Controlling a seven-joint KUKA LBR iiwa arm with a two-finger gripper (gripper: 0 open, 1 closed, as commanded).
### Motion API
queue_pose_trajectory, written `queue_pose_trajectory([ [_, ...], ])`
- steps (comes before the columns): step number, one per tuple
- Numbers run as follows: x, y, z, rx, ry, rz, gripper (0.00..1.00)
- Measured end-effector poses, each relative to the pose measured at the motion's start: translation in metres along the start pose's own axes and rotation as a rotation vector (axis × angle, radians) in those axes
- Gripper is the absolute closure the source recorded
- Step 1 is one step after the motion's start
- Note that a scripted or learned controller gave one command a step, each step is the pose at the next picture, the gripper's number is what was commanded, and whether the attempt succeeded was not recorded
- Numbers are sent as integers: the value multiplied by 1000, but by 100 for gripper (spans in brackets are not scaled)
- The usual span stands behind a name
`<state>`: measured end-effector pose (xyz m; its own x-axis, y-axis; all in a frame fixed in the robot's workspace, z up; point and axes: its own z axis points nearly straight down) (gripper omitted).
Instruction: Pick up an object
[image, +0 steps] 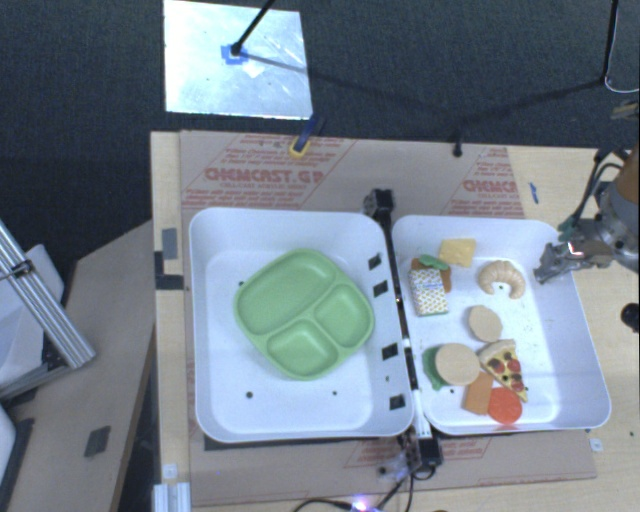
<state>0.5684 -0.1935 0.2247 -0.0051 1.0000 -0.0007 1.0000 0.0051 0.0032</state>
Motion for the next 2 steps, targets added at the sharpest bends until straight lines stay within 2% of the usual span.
queue_pose_trajectory([
  [2,120,5,6,2,2,-4,100],
])
